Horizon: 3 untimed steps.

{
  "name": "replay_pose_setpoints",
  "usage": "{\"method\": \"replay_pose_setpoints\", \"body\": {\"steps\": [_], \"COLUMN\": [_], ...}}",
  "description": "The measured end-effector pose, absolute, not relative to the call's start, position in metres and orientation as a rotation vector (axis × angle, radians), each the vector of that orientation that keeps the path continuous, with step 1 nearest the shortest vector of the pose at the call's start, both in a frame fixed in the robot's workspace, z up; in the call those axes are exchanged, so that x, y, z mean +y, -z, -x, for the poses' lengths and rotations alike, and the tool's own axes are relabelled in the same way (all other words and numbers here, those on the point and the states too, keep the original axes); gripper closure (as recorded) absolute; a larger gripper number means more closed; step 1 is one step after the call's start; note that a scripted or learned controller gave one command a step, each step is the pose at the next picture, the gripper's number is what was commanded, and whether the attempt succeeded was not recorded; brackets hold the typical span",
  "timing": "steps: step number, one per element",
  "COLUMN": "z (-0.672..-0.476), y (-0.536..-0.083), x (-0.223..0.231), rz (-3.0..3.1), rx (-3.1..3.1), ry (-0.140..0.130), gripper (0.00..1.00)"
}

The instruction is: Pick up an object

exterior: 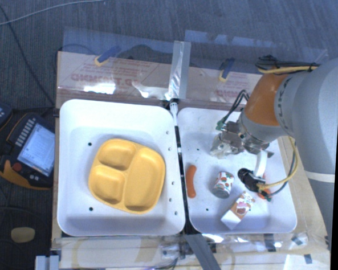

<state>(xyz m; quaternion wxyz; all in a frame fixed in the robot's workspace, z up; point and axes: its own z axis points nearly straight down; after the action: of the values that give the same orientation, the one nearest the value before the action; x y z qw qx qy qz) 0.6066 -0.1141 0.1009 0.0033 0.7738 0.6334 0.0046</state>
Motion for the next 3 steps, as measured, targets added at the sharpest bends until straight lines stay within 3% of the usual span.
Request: {"method": "replay_pose_setpoints", "body": {"steps": [1, 2, 3], "z": [-0.633, -0.633, -0.63], "y": [-0.224, -0.224, -0.094], "x": [-0.094, -0.094, -0.129], "rz": [-2.274, -2.275, -2.205], "rx": [2.167, 2.167, 2.237], "ry": [0.002, 0.004, 0.002], "gripper": [1.0, 0.0, 0.0]}}
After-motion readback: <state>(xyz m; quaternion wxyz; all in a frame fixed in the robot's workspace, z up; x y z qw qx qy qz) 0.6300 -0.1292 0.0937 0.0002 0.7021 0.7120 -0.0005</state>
